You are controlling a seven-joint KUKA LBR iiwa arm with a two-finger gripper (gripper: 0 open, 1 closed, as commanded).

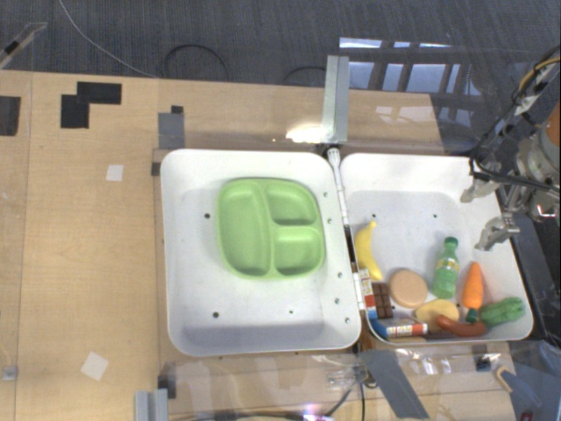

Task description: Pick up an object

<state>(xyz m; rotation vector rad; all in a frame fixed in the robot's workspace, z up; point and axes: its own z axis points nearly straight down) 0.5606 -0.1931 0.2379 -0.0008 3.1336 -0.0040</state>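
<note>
The right bin [412, 182] holds a pile of toy food along its near side: a yellow banana [366, 251], a green bottle [446, 268], an orange carrot [473, 286], a tan round bun [408, 288], a yellow lemon [436, 310], a brown sausage [458, 326], a green vegetable [501, 310] and a red-and-white marker [405, 330]. My gripper [487, 212] hangs at the bin's right edge, above and to the right of the bottle. It is open, with nothing between its fingers [496, 234].
The left bin [193, 305] holds a light green divided plate [270, 226]. A metal post [337, 95] stands behind the joint between the bins. The far half of the right bin is bare white floor.
</note>
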